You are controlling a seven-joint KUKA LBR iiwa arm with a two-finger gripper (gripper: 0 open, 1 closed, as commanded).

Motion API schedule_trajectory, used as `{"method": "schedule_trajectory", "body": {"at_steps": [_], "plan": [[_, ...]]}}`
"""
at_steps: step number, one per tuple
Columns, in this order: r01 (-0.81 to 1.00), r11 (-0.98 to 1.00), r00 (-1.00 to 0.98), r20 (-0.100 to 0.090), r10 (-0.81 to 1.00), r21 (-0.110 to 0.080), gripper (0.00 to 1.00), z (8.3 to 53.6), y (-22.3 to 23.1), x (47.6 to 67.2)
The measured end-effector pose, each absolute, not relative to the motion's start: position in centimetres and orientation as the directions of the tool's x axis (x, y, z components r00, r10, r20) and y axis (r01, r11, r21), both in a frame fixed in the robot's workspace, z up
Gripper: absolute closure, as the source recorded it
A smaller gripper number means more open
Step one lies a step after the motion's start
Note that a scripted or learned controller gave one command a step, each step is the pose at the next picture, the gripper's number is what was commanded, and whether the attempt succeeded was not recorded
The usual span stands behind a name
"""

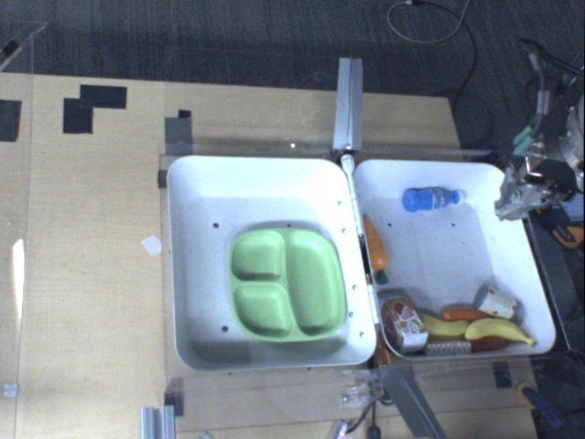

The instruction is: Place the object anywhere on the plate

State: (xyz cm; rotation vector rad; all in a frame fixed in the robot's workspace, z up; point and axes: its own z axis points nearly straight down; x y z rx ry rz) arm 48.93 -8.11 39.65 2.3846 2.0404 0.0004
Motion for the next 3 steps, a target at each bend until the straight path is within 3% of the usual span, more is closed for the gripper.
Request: {"method": "schedule_trajectory", "body": {"at_steps": [1, 2, 3], "plan": [[0.995, -0.100, 0.100, -0.001, 0.995, -0.001, 1.00, 30.3, -5.3, 53.7], [0.959, -0.282, 0.282, -0.001, 0.959, -0.001, 1.00, 27.2, -3.7, 63.4], [0.925, -0.380, 0.380, 0.000, 0.925, 0.000, 1.00, 25.8, -2.4, 67.0]]}}
